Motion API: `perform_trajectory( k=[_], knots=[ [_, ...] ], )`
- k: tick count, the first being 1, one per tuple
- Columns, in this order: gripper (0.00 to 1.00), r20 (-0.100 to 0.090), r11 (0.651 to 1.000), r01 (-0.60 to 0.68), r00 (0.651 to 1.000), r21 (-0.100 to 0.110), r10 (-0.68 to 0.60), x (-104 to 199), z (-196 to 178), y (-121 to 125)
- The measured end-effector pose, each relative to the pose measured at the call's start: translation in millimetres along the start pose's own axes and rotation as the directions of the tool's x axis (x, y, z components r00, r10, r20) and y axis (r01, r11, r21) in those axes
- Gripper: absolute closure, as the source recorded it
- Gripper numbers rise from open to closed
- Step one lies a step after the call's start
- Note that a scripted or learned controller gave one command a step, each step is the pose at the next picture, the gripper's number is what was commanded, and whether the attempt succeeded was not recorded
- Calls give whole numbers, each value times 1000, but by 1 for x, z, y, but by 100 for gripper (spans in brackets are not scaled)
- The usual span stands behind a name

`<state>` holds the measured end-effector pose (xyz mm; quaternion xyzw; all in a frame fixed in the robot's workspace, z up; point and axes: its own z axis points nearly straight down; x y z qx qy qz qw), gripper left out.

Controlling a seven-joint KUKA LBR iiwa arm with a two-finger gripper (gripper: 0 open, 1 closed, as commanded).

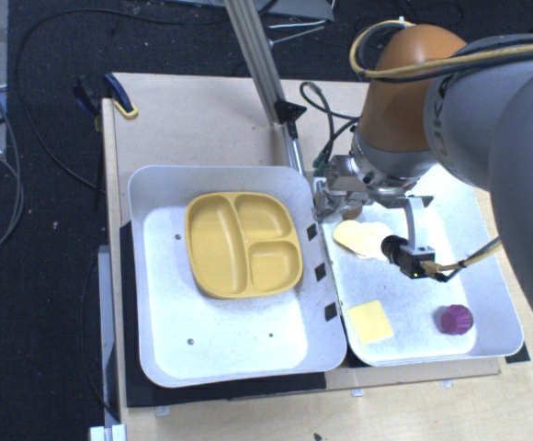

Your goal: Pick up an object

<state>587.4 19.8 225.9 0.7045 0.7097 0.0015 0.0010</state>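
— Across the middle of the frame, what have you got?

— I see a tan bench [202,118] carrying two white bins side by side. The left bin [170,338] holds a yellow divided plate [244,243] in its upper half; its lower half is bare white floor. Around the bench the floor is dark, with black cables looping at the left and a metal pole [253,44] slanting down from the top centre to the bins' shared edge.

— And the right bin?

— The right bin [487,338] has three things: a pale cream piece [358,239] near its upper left, a yellow square [369,321] at lower left close to the dividing wall, and a purple piece [455,319] at lower right near the rim. They lie well apart from each other.

— The arm?

— My arm [469,108] comes in from the upper right and covers the bin's upper right part. The gripper [340,205] sits over the dividing edge, just above the cream piece.

— Open or closed?

— I cannot tell from here; nothing visibly sits in it.
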Motion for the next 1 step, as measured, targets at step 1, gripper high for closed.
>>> perform_trajectory(
  k=[1],
  knots=[
    [100,-1,1000,1,1000,0,-1,46,-11,19]
  ],
)
